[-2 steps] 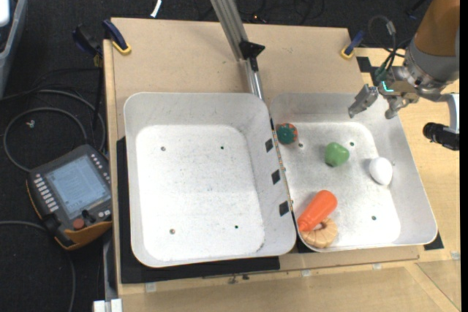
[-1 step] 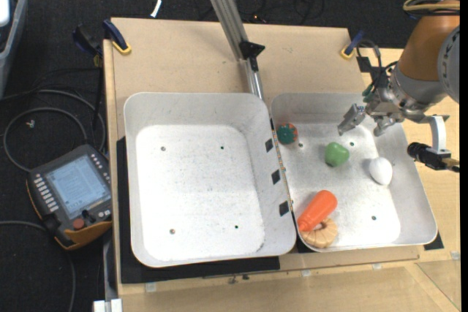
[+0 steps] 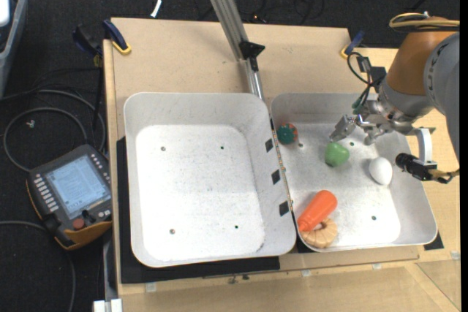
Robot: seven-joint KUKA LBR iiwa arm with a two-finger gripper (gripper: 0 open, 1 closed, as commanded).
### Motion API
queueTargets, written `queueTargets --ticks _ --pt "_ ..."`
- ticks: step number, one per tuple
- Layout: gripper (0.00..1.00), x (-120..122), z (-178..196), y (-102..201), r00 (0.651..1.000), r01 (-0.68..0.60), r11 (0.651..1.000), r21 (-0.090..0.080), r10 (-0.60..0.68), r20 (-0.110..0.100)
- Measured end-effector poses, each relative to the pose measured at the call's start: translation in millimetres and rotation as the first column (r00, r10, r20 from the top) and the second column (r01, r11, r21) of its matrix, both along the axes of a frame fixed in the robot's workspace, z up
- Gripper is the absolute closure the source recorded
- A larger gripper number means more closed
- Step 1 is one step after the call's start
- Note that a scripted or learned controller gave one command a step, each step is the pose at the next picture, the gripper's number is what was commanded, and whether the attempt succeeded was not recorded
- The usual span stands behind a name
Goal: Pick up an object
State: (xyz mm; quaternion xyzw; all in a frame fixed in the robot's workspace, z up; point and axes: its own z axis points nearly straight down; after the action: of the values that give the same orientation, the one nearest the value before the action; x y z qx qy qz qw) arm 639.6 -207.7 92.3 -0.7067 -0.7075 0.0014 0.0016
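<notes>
At the near rim of the right bin [image 3: 417,234] lie a tan round piece [image 3: 322,233] and an orange carrot [image 3: 318,208]. Further back sit a small red-green ball [image 3: 287,132], a green ball [image 3: 337,154] and a white egg [image 3: 380,171]. The gripper [image 3: 360,129] hovers just above the green ball, fingers spread, holding nothing. I judge that grasp and lift both remain.

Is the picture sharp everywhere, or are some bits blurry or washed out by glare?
Camera view: lighting is even and soft, with faint shadows under the green ball and the carrot; the white egg nearly blends into the right bin; the hand looks slightly soft; the floor surround is dark.
</notes>
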Motion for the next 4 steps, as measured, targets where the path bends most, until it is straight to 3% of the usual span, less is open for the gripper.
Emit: queueTargets --ticks 1,3,4 --pt "1.00 2.0 13.7 -0.1 1.000 -0.002 1.000 -0.002 0.002 0.007" --pt "1.00 -2.9 122.0 1.4 1.000 -0.002 1.000 -0.003 0.002 0.011" --pt "1.00 -2.2 128.6 1.5 1.000 -0.001 1.000 -0.001 0.001 0.007"
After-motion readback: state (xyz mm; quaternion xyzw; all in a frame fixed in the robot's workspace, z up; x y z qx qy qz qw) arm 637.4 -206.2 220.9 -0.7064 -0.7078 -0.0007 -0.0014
